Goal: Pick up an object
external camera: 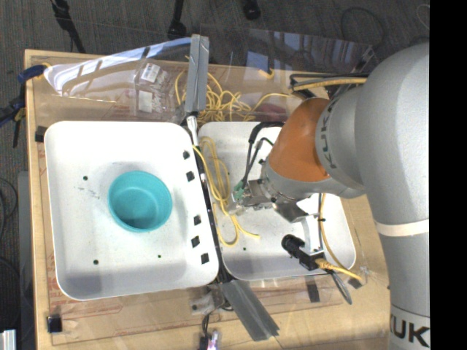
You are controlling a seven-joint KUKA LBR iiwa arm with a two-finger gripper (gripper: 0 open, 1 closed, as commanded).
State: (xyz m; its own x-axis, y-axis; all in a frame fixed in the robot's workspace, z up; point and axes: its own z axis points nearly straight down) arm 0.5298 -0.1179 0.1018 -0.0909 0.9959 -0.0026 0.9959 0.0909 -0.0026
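A teal bowl sits in the left bin on the tabletop; the arm's tool hangs low over the right bin, above yellow cord. Whether the tool grips anything, I cannot tell.

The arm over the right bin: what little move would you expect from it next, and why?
Probably a short drop straight down. The gripper hangs low in the right bin, just over the loose yellow cord on its floor, and nothing shows between its fingers, so a grasp appears not yet made.
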